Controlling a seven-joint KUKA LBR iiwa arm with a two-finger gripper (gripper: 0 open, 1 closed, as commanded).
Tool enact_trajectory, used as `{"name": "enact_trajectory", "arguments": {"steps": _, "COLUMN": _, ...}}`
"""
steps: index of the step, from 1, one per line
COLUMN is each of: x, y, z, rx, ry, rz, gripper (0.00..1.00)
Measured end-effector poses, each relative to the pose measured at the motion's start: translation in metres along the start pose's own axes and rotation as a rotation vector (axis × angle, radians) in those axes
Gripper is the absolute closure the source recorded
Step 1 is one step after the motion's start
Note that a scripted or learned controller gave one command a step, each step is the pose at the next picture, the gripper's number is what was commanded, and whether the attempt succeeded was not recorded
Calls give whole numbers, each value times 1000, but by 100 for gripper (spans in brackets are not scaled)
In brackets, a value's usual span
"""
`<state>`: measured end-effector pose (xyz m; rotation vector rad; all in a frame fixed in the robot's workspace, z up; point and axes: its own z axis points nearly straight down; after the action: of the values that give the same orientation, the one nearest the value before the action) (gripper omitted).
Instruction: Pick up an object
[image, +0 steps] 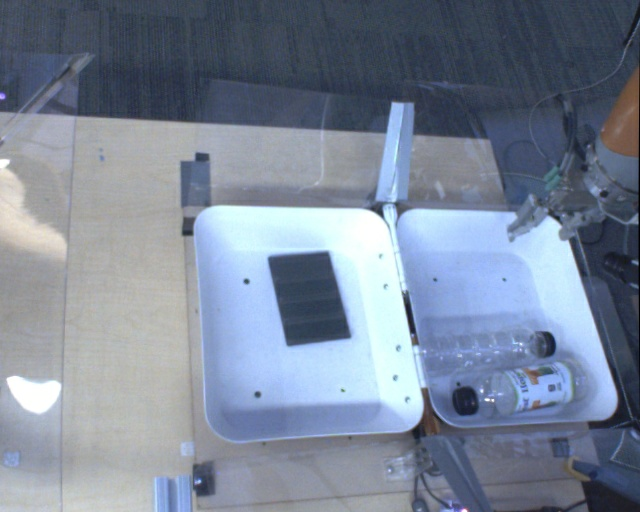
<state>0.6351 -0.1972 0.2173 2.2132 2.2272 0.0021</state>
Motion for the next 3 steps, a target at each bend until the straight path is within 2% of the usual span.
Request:
{"name": "enact_trajectory", "arguments": {"steps": 1, "x": -6, "y": 34, "z": 131, "rx": 6, "ry": 4, "rz": -100, "gripper": 0}}
{"name": "enact_trajectory", "arguments": {"steps": 2, "x": -8, "y": -22, "z": 129, "rx": -6, "ry": -2, "rz": -321, "gripper": 0}}
{"name": "enact_trajectory", "arguments": {"steps": 3, "x": -6, "y": -18, "z": 116, "rx": -16, "ry": -5, "rz": -323, "gripper": 100}}
